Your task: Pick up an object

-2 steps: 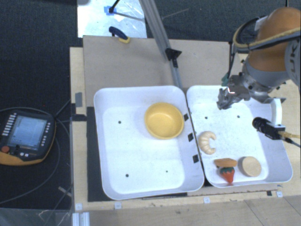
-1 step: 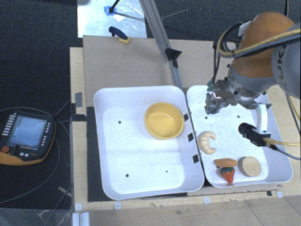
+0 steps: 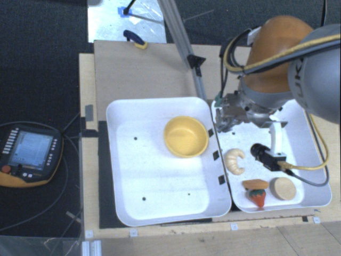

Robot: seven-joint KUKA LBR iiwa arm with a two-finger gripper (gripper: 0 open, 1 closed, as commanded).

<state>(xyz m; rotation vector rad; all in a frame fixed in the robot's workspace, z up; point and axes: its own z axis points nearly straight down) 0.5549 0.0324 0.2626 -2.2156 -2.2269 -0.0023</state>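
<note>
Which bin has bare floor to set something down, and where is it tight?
Left bin: bare left of and below the yellow bowl. Right bin: crowded; croissant, toy foods, disc and gripper fill it.

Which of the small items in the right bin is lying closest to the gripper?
The cream croissant, by the bin's left wall. It lies just below the gripper, while the round tan disc and the orange and red toy sit farther down near the front edge.

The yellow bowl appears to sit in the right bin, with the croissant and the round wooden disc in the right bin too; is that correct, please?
Not quite: the camera view shows the yellow bowl in the left bin. The croissant and the round wooden disc are indeed in the right bin.
</note>
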